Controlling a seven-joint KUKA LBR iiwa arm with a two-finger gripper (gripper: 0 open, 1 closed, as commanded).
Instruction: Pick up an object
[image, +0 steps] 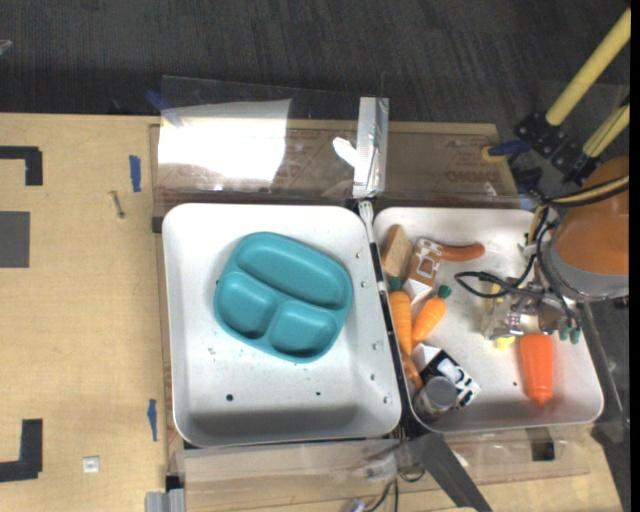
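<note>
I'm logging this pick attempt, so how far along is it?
Done: the arm has reached into the right bin; its pincer sits low among the toys, beside the lone carrot. In hand: nothing visibly gripped. Left: grasp and lift. The teal tray lies in the left bin.

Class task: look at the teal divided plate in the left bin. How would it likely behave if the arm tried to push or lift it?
The teal plate looks like moulded plastic, so probably stiff and light. Lying flat and low in the left bin, it should slide, not tip. Its wide, rounded rim may be hard to pinch.
</note>
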